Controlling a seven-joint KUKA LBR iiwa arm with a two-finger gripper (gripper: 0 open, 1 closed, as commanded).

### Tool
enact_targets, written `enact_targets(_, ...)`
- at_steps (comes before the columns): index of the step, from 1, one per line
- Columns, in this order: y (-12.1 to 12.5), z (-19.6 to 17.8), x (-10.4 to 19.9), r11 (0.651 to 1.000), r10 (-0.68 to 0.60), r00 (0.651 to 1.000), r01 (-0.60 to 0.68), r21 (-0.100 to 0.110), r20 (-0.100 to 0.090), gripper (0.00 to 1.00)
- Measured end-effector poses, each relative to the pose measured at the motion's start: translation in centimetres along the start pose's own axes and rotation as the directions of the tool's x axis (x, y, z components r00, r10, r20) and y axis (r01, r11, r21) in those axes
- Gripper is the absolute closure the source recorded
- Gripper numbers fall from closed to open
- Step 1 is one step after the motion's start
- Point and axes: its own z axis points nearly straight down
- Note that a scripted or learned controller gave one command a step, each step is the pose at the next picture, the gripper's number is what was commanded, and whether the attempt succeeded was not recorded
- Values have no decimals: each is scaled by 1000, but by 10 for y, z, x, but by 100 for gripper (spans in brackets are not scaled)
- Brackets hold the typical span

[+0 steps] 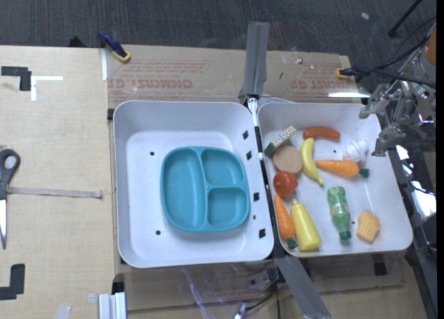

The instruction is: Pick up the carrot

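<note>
The metal two-finger gripper [386, 130] is hovering over the right white bin's [395, 238] right edge, its state impossible to tell; the orange plastic carrot [338, 168] is lying nearby.

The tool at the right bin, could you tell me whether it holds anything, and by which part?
Nothing is held: the tool sits at the right bin's rim, apart from both carrots.

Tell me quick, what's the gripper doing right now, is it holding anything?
Gripper: at the right bin's right rim, nothing seen between its fingers; open or closed cannot be told. The carrot lies in the bin.
</note>
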Motion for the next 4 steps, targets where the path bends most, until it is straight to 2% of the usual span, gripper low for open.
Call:
enact_targets(1, 1, 147, -1, 994, -109, 994, 109, 0, 1, 0)
enact_targets(2, 35, 147, 35, 997, 81, 997, -81, -1, -1, 0)
enact_targets(3, 45, 146, 83, 991, 135, 991, -135, 0, 0, 0)
enact_targets(4, 45, 135, 80, 991, 131, 991, -131, 1, 7, 100)
